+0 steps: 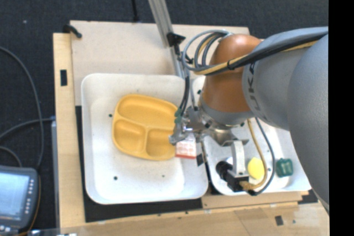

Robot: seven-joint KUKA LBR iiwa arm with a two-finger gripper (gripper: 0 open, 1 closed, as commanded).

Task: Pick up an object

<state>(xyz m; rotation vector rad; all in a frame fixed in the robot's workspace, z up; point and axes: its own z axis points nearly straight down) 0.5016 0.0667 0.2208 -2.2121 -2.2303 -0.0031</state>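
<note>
Hiding most of the right bin (296, 182), the arm (276, 85) overlaps the yellow tray (141, 127).

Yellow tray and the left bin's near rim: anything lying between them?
No. In the camera view, only bare white bin floor lies between the yellow divided tray and the left bin's near rim.

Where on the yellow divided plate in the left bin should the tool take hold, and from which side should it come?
Grip the raised outer rim of the yellow divided plate, probably at its right edge, nearest the tool. The plate lies flat in the left bin, so its wide body offers no hold; only the thin rim or a divider ridge would fit between two fingers. Come from above, one finger inside the rim, one outside.
</note>
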